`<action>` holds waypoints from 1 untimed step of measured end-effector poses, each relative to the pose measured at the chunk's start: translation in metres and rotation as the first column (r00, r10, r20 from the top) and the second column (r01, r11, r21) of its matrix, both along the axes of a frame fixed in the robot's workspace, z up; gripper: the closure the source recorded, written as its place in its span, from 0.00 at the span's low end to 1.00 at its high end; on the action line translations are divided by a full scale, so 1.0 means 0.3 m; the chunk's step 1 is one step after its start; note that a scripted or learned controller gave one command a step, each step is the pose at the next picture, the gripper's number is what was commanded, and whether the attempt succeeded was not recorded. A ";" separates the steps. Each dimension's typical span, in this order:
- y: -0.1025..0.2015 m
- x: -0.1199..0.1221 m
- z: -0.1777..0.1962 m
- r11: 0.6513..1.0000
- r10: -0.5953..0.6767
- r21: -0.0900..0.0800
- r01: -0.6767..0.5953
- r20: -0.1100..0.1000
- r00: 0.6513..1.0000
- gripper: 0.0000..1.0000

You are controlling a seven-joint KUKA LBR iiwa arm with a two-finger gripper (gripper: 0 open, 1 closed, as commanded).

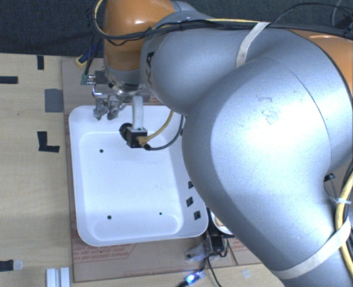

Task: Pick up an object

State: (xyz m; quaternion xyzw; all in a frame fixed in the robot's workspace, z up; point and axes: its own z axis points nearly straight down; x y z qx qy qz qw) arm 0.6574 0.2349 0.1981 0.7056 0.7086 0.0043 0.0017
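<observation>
My gripper [106, 112] hangs below the orange wrist band [131, 23], over the far left corner of a white bin [76, 160]. Its tip is at about the height of the bin's back rim. A black connector with a yellow cable [134, 136] dangles from the wrist just to its right, over the bin floor. The bin floor [128, 184] shows plain white with a few small dark dots. The grey arm [254, 130] covers the right part of the scene and what lies under it.
The wooden bench [21, 178] stretches to the left of the bin, with black tape marks [45, 142] and a grey patch [54, 99]. Small black clips [192, 202] sit on the bin's right rim. Cables and hardware [206, 250] lie near the front.
</observation>
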 end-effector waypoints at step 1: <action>-0.037 -0.051 -0.266 1.000 -0.003 -0.008 0.003 -0.017 1.000 1.00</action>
